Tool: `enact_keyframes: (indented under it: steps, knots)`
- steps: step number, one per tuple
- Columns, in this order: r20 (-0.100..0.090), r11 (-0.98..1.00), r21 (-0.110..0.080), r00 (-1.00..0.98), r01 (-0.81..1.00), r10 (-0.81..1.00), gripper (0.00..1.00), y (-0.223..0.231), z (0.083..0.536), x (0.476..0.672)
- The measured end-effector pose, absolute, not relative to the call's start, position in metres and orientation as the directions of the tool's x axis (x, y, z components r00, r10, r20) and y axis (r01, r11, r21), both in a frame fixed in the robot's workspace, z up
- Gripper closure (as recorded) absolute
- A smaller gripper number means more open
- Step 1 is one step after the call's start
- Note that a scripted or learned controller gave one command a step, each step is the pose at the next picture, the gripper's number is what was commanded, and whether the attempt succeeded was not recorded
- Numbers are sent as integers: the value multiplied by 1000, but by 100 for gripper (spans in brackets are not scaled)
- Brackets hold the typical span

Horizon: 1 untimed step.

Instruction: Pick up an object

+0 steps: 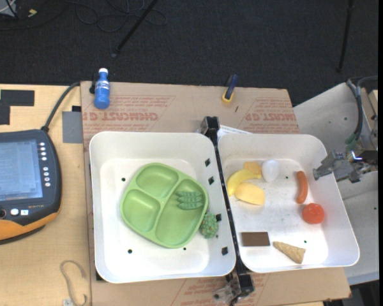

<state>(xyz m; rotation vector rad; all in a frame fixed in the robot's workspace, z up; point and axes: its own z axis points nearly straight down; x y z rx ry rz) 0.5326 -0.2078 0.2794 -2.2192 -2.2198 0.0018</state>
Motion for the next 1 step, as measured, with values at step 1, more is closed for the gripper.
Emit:
enact_keyframes:
  steps: [1]
  knots:
    - [3,1,-8,-1,1000,1000,0,-197,227,528]
